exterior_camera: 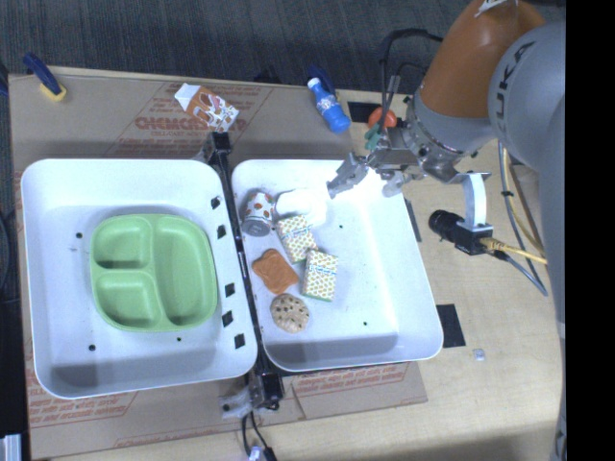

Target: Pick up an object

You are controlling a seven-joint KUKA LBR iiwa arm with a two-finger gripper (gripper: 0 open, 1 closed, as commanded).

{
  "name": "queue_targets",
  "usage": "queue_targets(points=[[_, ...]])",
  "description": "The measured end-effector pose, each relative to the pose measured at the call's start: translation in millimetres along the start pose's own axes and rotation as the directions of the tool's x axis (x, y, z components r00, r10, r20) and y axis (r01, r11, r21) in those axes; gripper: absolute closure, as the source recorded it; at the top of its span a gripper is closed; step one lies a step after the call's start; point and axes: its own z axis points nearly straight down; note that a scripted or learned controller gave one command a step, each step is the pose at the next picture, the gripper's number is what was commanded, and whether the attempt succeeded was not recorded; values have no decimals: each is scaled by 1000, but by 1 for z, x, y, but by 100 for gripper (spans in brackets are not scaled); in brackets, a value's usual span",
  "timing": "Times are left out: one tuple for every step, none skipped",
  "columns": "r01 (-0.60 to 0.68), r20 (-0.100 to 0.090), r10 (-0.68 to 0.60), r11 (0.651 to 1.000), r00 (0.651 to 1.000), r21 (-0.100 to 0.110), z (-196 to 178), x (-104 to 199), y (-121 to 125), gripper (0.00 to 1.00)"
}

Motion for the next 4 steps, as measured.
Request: queue_targets(points=[[1, 0, -1, 1000, 1000, -3, -52, 21, -9, 0], [0, 1, 0, 1000, 1000, 2, 29, -37, 26, 0], [1, -2, -1, 1000, 1000, 4, 148, -8, -66, 0], [1, 0, -1, 1000, 1000, 1, 181, 35, 38, 0]])
